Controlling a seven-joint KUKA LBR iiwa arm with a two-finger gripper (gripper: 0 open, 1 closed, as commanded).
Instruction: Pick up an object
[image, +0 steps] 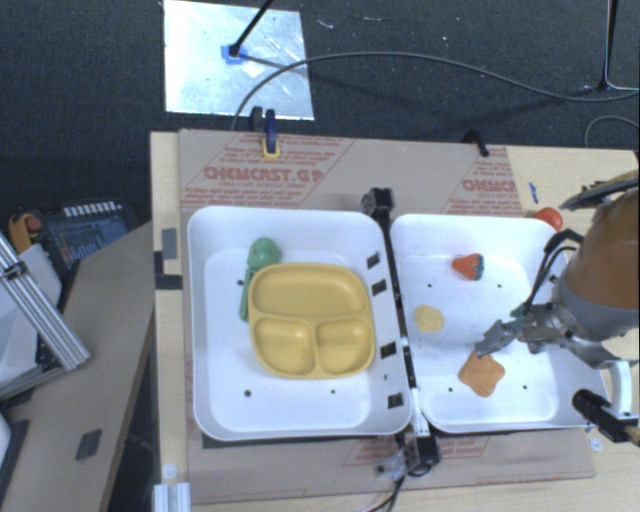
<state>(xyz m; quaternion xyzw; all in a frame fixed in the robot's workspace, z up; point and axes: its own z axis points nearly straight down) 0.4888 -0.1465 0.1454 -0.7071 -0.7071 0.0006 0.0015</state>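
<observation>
Orange piece (482, 375) lay just below my claw (490, 345).
It sat at six o'clock from the tip; I couldn't tell the claw's opening.

Two bins sit side by side on the bench, the left bin (205, 330) and the right bin (540, 410), with a clip strip (393, 300) between them. In the left bin lies a tray with three parts (308, 318), and a spoon (256, 262) lies partly under the tray's far left edge. In the right bin, a toy strawberry (467, 266) lies near the back, a small round piece (429, 319) lies in the middle near the left wall, and a flat piece (482, 374) lies nearer the front, with the gripper (492, 342) just above it, reaching in from the right.
</observation>
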